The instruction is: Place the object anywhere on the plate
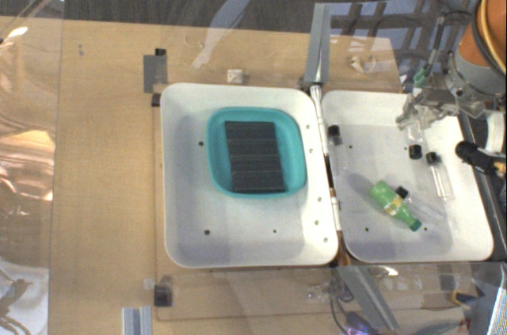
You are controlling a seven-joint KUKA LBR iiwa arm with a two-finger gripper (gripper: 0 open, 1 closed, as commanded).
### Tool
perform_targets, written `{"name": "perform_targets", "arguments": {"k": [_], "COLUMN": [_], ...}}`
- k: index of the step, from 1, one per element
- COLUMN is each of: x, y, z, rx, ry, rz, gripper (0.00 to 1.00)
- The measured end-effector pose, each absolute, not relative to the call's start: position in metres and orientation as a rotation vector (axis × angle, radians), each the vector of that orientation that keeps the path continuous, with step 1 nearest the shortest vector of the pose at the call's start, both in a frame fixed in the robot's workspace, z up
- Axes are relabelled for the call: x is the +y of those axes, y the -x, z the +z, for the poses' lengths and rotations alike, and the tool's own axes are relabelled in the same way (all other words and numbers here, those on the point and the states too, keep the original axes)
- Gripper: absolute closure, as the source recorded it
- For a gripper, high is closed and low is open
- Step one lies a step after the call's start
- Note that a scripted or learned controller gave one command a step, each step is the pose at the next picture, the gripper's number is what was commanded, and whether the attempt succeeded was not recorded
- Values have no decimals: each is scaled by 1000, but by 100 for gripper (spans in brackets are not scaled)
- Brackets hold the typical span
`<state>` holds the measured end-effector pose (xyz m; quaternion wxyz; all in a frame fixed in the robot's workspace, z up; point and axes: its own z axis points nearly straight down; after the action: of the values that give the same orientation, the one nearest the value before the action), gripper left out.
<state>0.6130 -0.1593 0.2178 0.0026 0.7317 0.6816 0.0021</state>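
A teal plate [215, 137] lies in the left bin [190, 234]. A dark ridged rectangular block [254, 157] rests flat on it, near its middle. My gripper [415, 122] hangs over the upper right part of the right bin [368, 242], far from the plate. I see nothing held in it. A green bottle [394, 203] lies on its side in the right bin, below and left of the gripper. A clear tube with a black end [439, 175] lies just below the gripper.
A small black piece [333, 135] sits by the right bin's left wall, and another [414, 152] lies under the gripper. A metal divider [318, 48] stands behind the bins. Cables run at the upper right.
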Motion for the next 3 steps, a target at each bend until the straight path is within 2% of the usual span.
{"name": "perform_targets", "arguments": {"k": [1,2,3], "x": [-106,-7,-8], "y": [-569,-573,-573], "z": [160,186,186], "rx": [2266,2252,2250], "ry": [-2170,-2184,-2185], "rz": [5,9,9], "gripper": [100,100,0]}}
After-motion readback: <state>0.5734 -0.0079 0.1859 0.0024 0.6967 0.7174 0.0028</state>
